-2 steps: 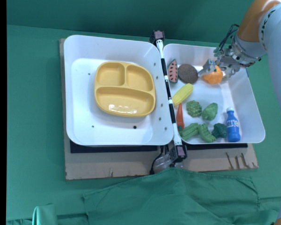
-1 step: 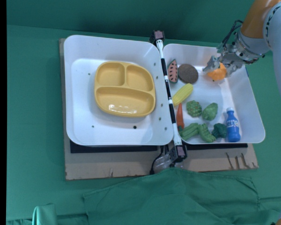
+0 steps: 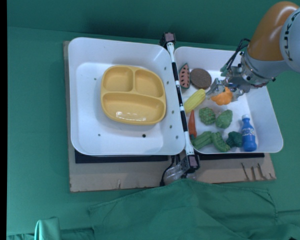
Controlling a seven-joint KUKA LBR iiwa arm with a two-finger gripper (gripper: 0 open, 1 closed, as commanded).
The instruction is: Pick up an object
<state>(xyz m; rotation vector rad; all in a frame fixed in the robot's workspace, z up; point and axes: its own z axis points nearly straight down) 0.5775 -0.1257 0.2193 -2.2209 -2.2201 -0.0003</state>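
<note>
Visibility is poor at the tool [image 3: 225, 87]: its fingers blur into the orange toy [image 3: 222, 98] right under it, so I can't tell whether they're open, shut or gripping anything. Arm [image 3: 275, 34] enters from the right, cut off at the frame edge, orange band up top, wrist angled down-left over the upper middle of the right bin [image 3: 270, 121]. Orange toy sits in that bin, just right of the corn [image 3: 195, 100]. Near the bin's top-left: watermelon slice [image 3: 184, 76] and brown patty [image 3: 200, 78]. Lower down it's crowded: carrot [image 3: 192, 124] along the left wall, several green vegetables [image 3: 216, 129], blue bottle [image 3: 248, 133] at the right. Bare floor shows along the bin's right side. Left bin [image 3: 85, 129] holds a yellow divided tray [image 3: 134, 94] with open margin all round.
</note>
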